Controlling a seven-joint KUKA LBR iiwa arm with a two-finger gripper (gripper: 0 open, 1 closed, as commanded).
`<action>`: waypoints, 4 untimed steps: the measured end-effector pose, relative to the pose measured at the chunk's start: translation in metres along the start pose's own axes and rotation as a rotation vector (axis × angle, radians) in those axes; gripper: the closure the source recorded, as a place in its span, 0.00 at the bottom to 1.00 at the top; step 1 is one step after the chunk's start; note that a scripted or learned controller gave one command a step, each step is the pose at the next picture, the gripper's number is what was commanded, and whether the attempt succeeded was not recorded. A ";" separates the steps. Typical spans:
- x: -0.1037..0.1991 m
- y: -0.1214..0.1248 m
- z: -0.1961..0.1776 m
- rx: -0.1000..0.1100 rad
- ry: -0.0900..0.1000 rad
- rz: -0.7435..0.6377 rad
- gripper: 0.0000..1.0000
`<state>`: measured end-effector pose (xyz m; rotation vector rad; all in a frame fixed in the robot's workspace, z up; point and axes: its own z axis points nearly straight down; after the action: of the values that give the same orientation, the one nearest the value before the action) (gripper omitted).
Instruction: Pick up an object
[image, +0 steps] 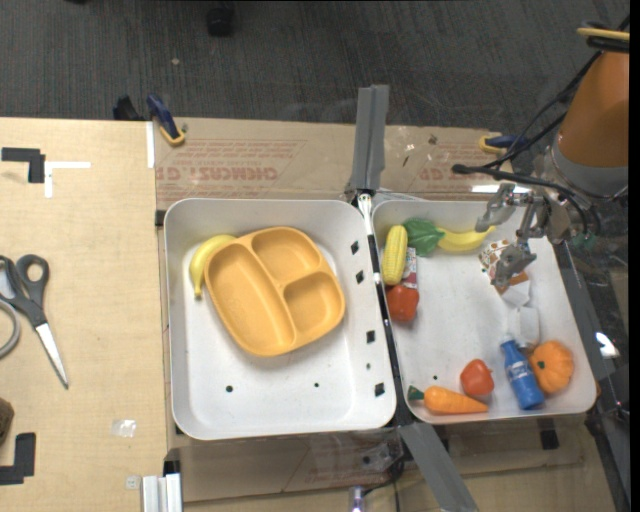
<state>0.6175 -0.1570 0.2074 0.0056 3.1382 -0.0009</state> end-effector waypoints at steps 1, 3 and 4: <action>0.045 -0.045 0.098 0.000 -0.001 -0.036 0.00; 0.117 -0.059 0.098 0.007 -0.061 0.097 0.00; 0.117 -0.057 0.098 0.010 -0.062 0.071 0.00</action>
<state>0.5003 -0.2139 0.1093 0.1152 3.0740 -0.0162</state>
